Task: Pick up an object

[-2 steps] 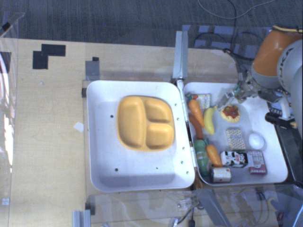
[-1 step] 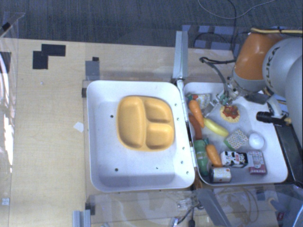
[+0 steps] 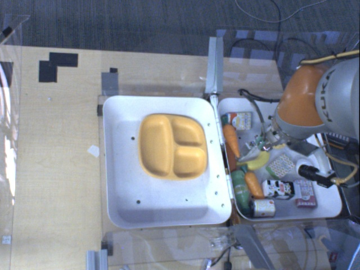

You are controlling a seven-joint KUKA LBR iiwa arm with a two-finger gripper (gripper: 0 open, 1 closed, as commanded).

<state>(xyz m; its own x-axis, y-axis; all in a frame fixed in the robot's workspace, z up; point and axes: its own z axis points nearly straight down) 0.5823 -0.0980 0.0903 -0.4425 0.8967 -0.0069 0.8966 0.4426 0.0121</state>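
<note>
The right bin (image 3: 333, 209) holds several small items. A long orange carrot (image 3: 230, 140) lies along its left wall, with a second, shorter carrot (image 3: 253, 185) lower down. A yellow banana (image 3: 259, 161) lies near the middle. My gripper (image 3: 263, 143) hangs low over the bin's middle, just above the banana and right of the long carrot. The grey and orange arm (image 3: 306, 103) covers the bin's upper right part. Nothing is visibly held.
A green bottle (image 3: 241, 188), a silver can (image 3: 262, 207), a black-and-white carton (image 3: 279, 189), a mesh-patterned packet (image 3: 281, 165), a pink packet (image 3: 305, 193) and a small box (image 3: 242, 120) also lie in the right bin. The left bin (image 3: 121, 167) holds a yellow divided plate (image 3: 172, 145).
</note>
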